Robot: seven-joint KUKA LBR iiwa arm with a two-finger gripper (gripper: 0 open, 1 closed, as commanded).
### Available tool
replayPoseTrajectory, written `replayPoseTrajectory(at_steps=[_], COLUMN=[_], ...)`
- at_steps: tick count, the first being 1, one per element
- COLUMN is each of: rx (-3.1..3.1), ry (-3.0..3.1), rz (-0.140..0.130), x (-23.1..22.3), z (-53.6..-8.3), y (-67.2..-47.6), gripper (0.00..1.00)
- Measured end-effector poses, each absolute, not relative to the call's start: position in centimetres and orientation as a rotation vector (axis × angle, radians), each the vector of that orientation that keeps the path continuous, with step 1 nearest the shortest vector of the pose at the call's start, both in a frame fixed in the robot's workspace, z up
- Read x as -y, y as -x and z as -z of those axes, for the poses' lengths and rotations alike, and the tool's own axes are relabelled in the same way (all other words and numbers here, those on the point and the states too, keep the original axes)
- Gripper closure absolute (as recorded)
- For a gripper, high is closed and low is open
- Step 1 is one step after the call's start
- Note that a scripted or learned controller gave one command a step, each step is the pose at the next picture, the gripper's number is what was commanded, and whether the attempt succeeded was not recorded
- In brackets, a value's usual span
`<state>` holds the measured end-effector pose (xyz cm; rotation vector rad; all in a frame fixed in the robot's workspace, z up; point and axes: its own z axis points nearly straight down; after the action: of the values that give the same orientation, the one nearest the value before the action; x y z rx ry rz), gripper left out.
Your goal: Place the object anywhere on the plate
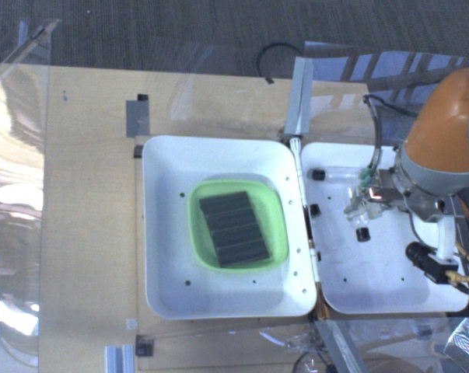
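A dark grey, ribbed rectangular object [233,228] lies flat on the green square plate [274,225], slightly turned, covering most of the plate's middle. The plate rests in the left white bin [164,208]. My gripper [360,216] hangs over the right white bin [390,282], well to the right of the plate and apart from the object. Nothing shows in the gripper. The orange band and grey wrist of the arm [448,138] rise above it at the right.
The divider between the two bins [306,224] runs between plate and gripper. Small dark studs [318,175] dot the right bin's floor. A metal post [298,99] stands behind the bins. Black cables [428,263] hang from the arm at the right.
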<state>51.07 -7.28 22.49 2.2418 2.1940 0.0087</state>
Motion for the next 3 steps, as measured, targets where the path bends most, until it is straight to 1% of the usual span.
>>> replayPoseTrajectory(at_steps=[1, 2, 3], rx=[-2.37, -2.37, -2.333], ry=[-2.055, -2.056, -2.095], rz=[-0.01, -0.008, -0.007], x=[0.2, 0.2, 5.8], z=[-18.6, -18.5, -18.6], y=[-52.9, -52.8, -53.8], gripper=[1.0, 0.0, 0.0])
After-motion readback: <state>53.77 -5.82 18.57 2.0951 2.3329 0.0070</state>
